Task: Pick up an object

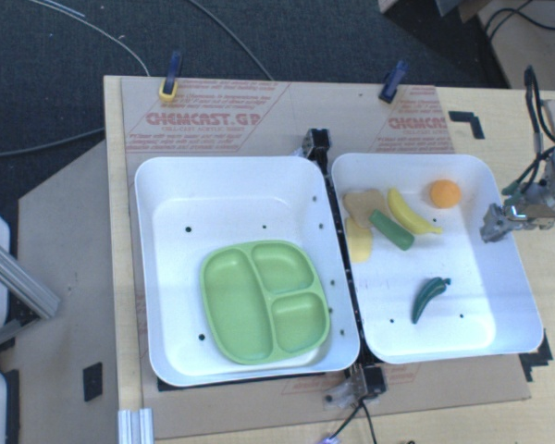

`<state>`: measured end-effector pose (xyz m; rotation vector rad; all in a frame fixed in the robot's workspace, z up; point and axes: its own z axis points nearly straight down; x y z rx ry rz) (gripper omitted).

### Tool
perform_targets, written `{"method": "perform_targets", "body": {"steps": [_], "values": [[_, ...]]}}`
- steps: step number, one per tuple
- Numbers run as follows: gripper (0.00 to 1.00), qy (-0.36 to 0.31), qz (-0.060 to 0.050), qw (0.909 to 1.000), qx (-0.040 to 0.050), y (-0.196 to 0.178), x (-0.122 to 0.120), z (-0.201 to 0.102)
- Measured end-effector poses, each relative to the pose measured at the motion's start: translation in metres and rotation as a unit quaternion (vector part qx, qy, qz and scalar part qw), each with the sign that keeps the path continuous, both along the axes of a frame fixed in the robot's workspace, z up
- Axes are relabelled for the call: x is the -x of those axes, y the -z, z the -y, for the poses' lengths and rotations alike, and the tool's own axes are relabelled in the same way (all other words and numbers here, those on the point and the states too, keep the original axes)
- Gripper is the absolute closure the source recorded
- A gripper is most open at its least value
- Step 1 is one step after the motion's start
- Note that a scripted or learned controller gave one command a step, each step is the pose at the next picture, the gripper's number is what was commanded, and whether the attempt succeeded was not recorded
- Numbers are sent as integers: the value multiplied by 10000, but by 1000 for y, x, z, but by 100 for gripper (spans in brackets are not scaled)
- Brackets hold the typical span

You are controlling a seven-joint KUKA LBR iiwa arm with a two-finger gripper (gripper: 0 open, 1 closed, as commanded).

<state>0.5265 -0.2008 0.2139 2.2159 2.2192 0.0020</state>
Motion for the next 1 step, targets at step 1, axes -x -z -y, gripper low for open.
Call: {"method": "perform_targets", "body": {"steps": [1], "values": [[100, -19, -26, 10000, -22, 9, -18, -51]]}}
